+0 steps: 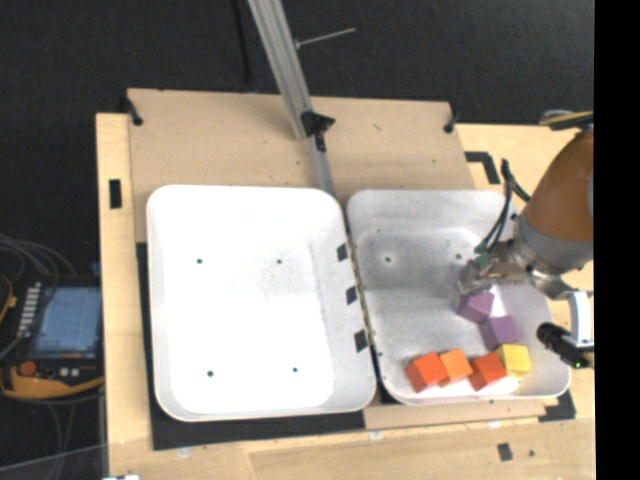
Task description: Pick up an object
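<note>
Nearest me, the arm (pixel 565 203) leans in from the right over the right bin (pixel 420 233); the left bin (pixel 250 298) sits beside it. My gripper (pixel 487 273) hangs directly above a purple block (pixel 478 305), almost touching its upper edge; I cannot tell its state. Another purple block (pixel 501 330) sits just beyond, then orange blocks (pixel 440 369), red (pixel 488 370) and yellow (pixel 516 358) along the near wall.

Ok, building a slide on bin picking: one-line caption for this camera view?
Arm's gripper poised above a purple block in the right bin, with orange, red and yellow blocks nearby.
</note>
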Available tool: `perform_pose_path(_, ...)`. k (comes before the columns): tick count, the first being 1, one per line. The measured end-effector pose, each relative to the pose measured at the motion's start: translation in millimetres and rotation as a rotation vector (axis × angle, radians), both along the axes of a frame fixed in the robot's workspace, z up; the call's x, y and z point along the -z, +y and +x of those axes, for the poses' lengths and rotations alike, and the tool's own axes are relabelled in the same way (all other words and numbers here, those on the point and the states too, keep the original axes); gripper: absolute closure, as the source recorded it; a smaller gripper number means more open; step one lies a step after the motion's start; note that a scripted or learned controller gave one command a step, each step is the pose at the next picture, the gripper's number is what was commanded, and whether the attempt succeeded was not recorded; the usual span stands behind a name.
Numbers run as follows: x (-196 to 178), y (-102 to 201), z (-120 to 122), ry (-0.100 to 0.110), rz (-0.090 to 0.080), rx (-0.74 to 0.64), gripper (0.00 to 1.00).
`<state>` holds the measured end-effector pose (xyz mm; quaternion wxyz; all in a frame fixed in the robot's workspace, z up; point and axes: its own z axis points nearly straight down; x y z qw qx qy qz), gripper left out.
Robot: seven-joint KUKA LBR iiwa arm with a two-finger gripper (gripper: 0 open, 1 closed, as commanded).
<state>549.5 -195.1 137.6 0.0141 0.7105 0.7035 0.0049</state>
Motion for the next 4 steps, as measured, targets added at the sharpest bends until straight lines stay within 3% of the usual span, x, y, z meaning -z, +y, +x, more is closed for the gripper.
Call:
perform_pose_path(1, -57.8, -6.9, -6.4, 0.019, 0.01, 0.0, 1.0)
perform_pose_path(2, -81.8, -8.3, -5.1, 0.022, 0.011, -0.008, 1.0)
perform_pose_path(4, -76.9, 97.6, -1.6, 0.026, 0.015, -0.018, 1.0)
